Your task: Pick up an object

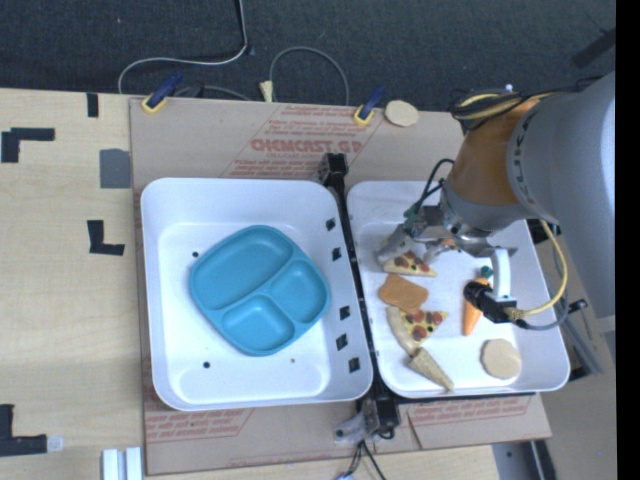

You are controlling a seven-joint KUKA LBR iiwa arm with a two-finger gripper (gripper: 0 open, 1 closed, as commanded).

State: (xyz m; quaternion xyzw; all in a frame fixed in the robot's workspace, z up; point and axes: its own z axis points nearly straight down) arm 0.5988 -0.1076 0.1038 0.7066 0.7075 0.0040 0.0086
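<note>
Right white bin (530,376): my gripper (408,249) low over pizza slice (409,264) at 9 o'clock side; finger state unclear.

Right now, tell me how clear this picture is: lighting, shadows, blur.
Camera view: even, soft light; faint shadows inside the white bins; the blue plate and pizza slice look sharp; the grey arm near the lens looks soft; no strong glare.
</note>
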